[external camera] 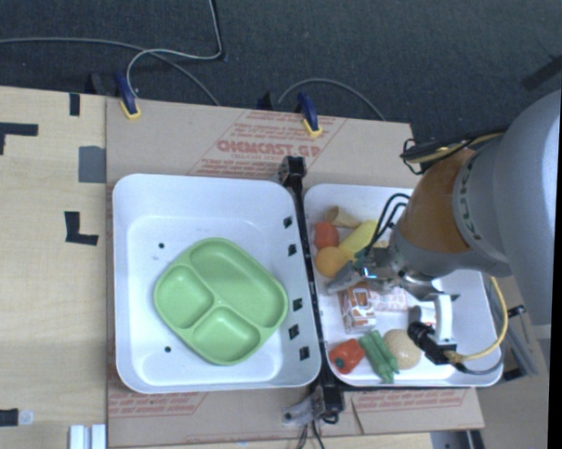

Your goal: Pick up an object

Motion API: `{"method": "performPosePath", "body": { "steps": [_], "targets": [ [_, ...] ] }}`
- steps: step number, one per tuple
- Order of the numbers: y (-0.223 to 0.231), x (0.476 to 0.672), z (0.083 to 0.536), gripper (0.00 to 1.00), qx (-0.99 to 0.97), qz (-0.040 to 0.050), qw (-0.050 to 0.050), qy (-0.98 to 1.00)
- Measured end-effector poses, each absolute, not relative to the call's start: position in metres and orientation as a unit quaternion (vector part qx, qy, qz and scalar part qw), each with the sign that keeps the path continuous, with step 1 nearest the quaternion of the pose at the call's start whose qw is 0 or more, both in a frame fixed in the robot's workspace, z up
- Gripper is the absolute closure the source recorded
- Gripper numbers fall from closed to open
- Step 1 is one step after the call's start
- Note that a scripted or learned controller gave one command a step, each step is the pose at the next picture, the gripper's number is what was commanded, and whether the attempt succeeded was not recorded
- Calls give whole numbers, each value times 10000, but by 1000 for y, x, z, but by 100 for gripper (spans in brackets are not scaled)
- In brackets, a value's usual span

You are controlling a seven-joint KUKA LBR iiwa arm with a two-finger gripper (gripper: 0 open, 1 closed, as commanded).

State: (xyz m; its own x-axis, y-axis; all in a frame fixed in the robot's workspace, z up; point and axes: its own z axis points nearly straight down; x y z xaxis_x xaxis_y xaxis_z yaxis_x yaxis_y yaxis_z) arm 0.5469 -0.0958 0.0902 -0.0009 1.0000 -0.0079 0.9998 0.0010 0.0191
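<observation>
1. Two bins on my table: the left bin [131,259] carries just a green divided plate [220,300], the right bin [487,302] holds the toy food
2. My gripper [367,274] sits low among a yellow banana [359,236], orange fruit [328,260] and a printed packet [359,306], likely choosing there because the pile is densest
3. Jaws: I cannot tell, the wrist hides them

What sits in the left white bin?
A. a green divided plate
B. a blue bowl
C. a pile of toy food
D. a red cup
A: the left bin holds a green divided plate with three compartments, while the toy food lies in the right bin under the arm.
</observation>
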Motion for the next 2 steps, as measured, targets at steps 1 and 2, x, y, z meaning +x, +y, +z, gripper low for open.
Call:
{"method": "performPosePath", "body": {
  "steps": [1, 2],
  "targets": [
    [-94, 548, 102, 100, 7065, 51, 75, 7077],
    [-42, 587, 184, 100, 7063, 0, 2, 7079]
  ]
}}
